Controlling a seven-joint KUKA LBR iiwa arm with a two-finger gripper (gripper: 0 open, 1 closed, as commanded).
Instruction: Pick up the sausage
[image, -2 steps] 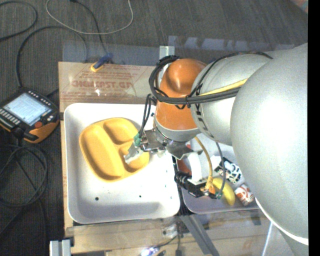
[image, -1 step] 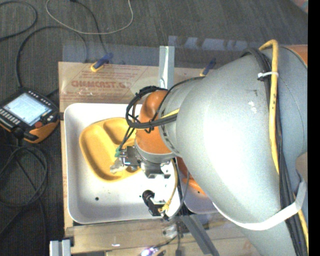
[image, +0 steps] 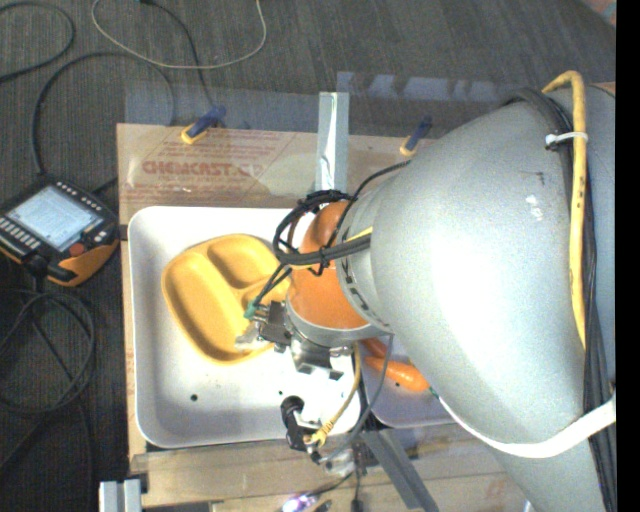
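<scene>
End effector (image: 300, 350) over left bin (image: 145, 300) near its right wall, beside yellow dish (image: 205, 290); grip state not discernible. Sausage (image: 400, 373) in right bin, partly hidden under arm, just right of end effector, long axis slanting toward counter's front-right corner.

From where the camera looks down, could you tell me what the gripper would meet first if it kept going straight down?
Probably the yellow dish in the left white bin: the gripper hangs at its right edge. Depth is unclear, so it might meet the bin floor beside it.
</scene>
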